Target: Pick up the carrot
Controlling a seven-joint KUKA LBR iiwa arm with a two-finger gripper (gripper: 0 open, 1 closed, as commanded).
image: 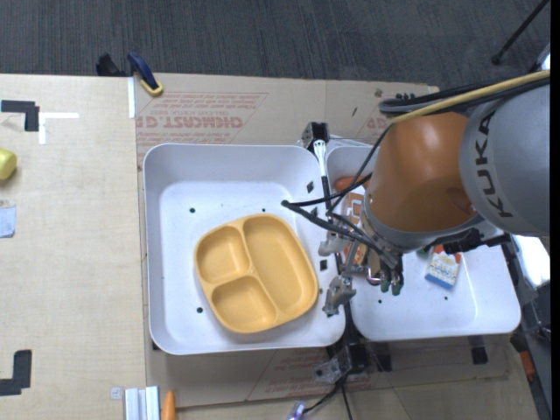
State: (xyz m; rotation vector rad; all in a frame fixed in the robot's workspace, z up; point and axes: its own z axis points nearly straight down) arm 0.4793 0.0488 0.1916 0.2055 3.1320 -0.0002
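Fingers: can't tell if apart or together; tip region is a tangle of metal + cables, partly under the wrist.
Gripper point(367, 274): low over the seam between the two bins, at the L edge of the right bin. Nothing seen between its tips.
Wrist/arm point(516, 178): grey body w/ orange band point(424, 169), comes in from the R, covers much of the right bin's upper-left part. Black cables run from the wrist toward the left bin.
Carrot point(344, 183): small orange bit showing at upper-left of right bin, just beside the orange band's edge, mostly hidden by the arm. ID uncertain, only a sliver visible. Apart from the gripper tips, further up the bin.
Right bin point(455, 318): white, shallow. Holds a small blue/white packet point(443, 269) w/ a red item touching its top edge, near the arm's R side.
Left bin point(166, 234): white, shallow, touching the right bin along the seam.
Tray point(254, 274): yellow-orange, 3 compartments, lies flat in left bin, lower-centre, rotated a bit. Compartments hold nothing visible.
Bench point(70, 278): pale wood, black tape marks at L. Cardboard sheet point(201, 116) under the bins. Yellow object point(6, 164) at far L edge, cut off by frame.
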